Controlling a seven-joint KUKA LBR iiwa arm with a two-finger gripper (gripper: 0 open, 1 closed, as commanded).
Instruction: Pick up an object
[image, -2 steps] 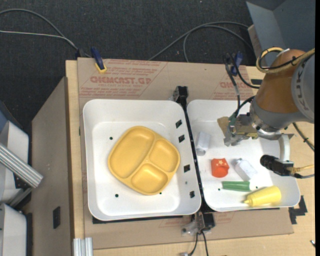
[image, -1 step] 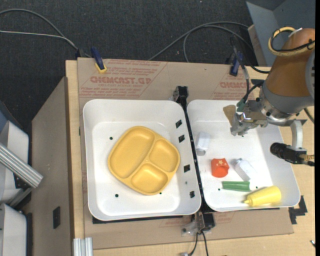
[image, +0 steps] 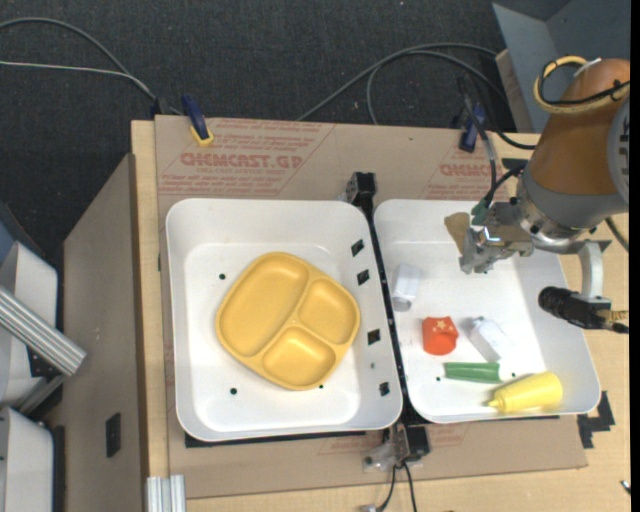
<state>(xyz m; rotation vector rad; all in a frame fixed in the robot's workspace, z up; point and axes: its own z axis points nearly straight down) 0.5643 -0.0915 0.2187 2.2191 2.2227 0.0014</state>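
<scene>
The arm entered from the right, and the gripper (image: 481, 250) hung over the upper part of the right bin (image: 430, 215), above bare floor. Whether it was spread or pressed together could not be told from this slant; nothing showed beneath it.

Candidate objects lay in the lower half of that bin. A small red-orange piece (image: 438, 335) sat near the centre, with a pale grey-white block (image: 486, 338) just beside it on the right. A green stick (image: 470, 372) lay below them, and a yellow bottle-shaped object (image: 527, 392) lay on its side near the lower right corner, its tip close to the stick. A small translucent piece (image: 404, 287) rested near the divider. The left bin (image: 185, 300) held a yellow compartment plate (image: 288, 319).

The step in hand appeared to be the approach. The translucent piece was nearest, but the red-orange piece probably offered the firmest, most compact grip. A good descent would be vertical and centred, with the closing axis oriented away from the adjacent grey-white block. The yellow object, being rounded, could roll or slip when squeezed.
</scene>
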